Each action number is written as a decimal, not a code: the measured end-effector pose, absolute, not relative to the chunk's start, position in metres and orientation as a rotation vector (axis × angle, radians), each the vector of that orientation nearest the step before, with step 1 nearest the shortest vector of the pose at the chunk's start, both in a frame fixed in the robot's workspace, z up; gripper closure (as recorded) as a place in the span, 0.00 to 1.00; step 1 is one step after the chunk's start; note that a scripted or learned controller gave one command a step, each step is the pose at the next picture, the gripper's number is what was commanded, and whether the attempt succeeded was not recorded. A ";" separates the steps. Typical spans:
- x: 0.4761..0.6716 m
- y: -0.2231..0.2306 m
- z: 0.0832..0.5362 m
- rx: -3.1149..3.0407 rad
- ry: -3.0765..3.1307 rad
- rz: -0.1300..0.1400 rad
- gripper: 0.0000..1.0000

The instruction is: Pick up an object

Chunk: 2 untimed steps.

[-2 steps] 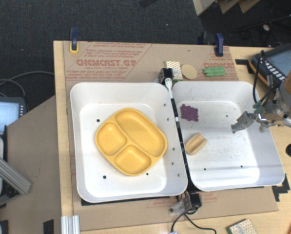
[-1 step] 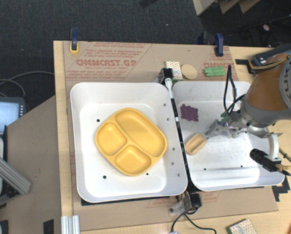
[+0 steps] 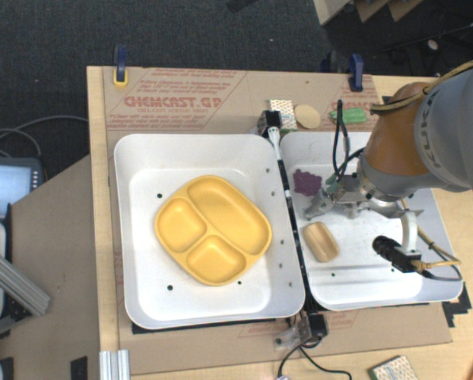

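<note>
In the right bin (image 3: 426, 287), a small purple object (image 3: 306, 182) lies near the left wall toward the back. A tan, roll-shaped object (image 3: 321, 241) rests in front of it, nearer the bin's middle. My gripper (image 3: 318, 205) is low over the right bin, between these two, just to the front right of the purple object and just behind the tan one. Nothing visibly sits in its grasp. The grey arm with its orange band (image 3: 394, 141) covers the back right part of this bin.
The left bin (image 3: 133, 212) holds a yellow divided plate (image 3: 212, 229). Behind the bins, a tan round item (image 3: 307, 115) and a green item (image 3: 351, 116) lie on the cardboard-covered bench. Blue clamps (image 3: 121, 57) grip its back edge.
</note>
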<state>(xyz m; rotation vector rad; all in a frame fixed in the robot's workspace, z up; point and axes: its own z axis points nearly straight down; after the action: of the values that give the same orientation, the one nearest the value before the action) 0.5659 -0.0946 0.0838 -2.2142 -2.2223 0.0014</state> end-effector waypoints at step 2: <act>0.640 -0.100 0.139 -2.223 -2.215 0.005 0.00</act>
<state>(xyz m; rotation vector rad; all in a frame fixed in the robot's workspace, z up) 0.6399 -0.0998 0.1393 -2.2228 -2.2147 0.0049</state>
